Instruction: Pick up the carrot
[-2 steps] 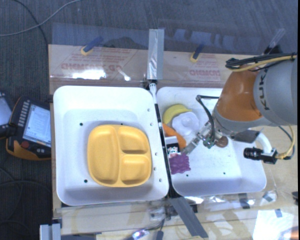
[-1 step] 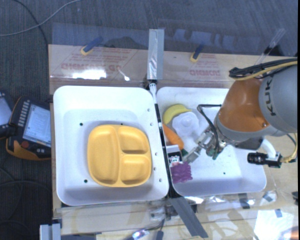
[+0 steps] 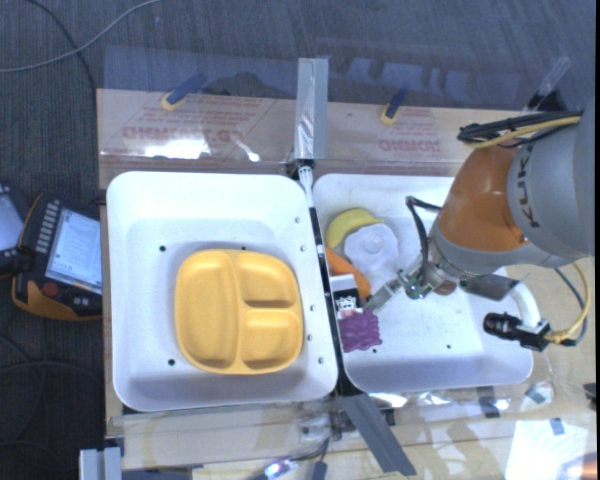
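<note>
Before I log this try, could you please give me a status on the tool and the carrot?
Tool low in right bin, grip unclear. Carrot at left wall, partly under white piece. Purple item beside tool.

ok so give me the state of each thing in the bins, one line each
yellow tray: flat in the left bin, compartments bare
carrot: lying in the right bin by the divider, partly hidden, not held
purple item: resting on the right bin floor
yellow and white item: resting near the right bin's back wall
gripper: low in the right bin, beside the carrot
</note>
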Controlling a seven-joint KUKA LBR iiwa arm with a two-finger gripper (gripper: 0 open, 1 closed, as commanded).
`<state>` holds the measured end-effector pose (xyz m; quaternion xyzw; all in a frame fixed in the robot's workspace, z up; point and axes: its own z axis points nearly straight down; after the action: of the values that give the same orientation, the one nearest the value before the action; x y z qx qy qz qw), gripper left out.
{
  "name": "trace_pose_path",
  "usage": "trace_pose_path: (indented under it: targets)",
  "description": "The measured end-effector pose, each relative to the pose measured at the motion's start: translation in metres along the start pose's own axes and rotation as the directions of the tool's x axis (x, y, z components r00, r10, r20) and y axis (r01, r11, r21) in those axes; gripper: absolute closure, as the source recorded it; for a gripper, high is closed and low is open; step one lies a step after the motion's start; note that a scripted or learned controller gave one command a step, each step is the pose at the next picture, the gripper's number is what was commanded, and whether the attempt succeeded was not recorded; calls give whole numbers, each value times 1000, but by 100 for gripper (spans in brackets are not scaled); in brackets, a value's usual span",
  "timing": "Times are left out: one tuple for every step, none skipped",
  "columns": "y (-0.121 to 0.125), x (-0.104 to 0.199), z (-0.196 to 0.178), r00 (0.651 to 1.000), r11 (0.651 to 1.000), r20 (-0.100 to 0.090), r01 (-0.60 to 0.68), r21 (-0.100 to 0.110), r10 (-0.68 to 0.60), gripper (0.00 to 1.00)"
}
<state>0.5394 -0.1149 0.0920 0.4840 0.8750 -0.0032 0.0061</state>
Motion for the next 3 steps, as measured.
trace_pose_path:
  targets:
    - [-2,-1,0,997,997,-2,-73,-7,73,0]
    - [6,-2,0,985,985,2,-173,0,173,0]
    - [24,-13,1,971,971,1,-241,-1,241,0]
